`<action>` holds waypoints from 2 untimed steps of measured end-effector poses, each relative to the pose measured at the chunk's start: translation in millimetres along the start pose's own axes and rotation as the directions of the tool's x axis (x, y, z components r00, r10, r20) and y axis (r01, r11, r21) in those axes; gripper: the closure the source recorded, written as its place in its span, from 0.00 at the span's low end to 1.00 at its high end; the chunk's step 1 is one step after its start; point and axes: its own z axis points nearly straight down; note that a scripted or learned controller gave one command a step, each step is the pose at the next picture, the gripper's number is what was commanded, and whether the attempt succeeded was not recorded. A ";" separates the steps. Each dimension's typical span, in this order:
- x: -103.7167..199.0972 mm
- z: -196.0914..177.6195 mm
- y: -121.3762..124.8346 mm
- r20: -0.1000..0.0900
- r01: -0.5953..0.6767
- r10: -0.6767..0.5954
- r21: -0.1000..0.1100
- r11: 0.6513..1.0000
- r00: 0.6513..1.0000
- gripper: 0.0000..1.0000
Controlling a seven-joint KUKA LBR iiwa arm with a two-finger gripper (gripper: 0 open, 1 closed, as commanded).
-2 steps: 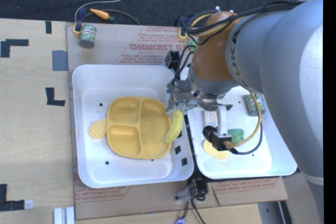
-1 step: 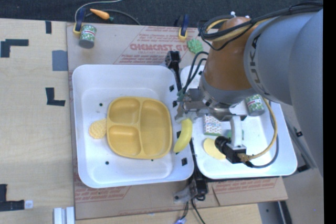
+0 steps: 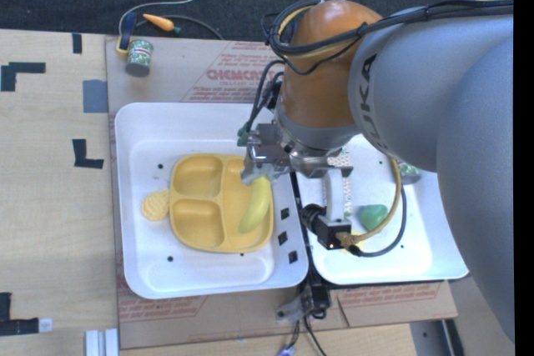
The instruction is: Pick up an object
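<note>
Where the arm (image 3: pixel 334 71) looms, jaws hidden, banana (image 3: pixel 256 206) partly covered

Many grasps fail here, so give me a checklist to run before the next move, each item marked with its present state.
1. Hand over the left bin: ok, it sits at that bin's right side.
2. Target under the hand: ok, the banana lies just below it on the yellow tray.
3. Banana between the fingers: cannot tell, the wrist blocks the view.
4. Tray flat in the bin: ok.
5. Cable free of the hand: ok, it loops over the right bin.
6. Green item out of the way: ok, it lies in the right bin.
</note>
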 end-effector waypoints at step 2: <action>-88.1 25.4 -29.0 0.001 -0.002 0.002 0.000 1.000 1.000 1.00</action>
